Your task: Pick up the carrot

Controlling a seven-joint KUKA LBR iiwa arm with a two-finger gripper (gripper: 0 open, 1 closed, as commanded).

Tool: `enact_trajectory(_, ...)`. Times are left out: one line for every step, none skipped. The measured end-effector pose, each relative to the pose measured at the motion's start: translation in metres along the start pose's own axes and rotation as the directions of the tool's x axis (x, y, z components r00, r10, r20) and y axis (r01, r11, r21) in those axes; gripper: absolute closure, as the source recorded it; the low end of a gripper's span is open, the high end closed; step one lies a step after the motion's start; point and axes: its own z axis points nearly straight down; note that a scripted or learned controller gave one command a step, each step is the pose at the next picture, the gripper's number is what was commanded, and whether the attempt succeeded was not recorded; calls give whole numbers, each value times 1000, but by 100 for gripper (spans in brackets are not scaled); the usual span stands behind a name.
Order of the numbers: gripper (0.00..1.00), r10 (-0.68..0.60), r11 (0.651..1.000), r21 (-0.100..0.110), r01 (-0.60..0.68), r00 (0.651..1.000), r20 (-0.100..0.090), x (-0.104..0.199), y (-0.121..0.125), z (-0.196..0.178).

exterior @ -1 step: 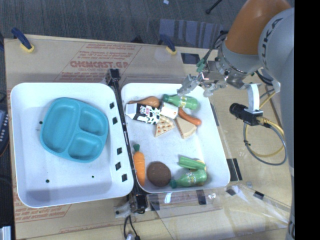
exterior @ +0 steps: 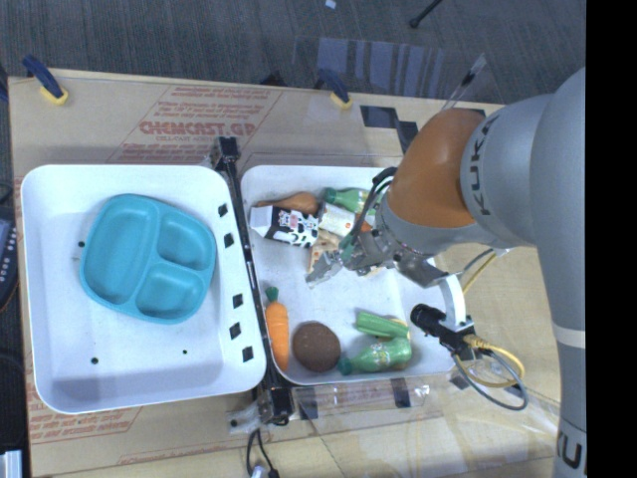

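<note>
Partly behind the arm, jaws (exterior: 333, 262) too blurred to tell their state, well apart from the carrot (exterior: 278, 332).

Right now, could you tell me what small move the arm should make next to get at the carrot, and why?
Probably shift the gripper toward the near-left corner of the right bin, then lower. It hangs over the clutter mid-bin, near the cow-print carton, while the carrot lies apart against the bin's left wall, beside the brown round fruit. Whether the jaws are open is unclear.

carrot (exterior: 278, 333) wedged against bin wall (exterior: 261, 312), brown ball (exterior: 317, 347) just right, open floor above
</note>
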Motion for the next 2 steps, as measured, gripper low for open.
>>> enact_trajectory(0,18,1000,-18,-17,1000,12,23,-13,58)
enact_trajectory(0,-135,991,-14,135,991,5,4,42,46)
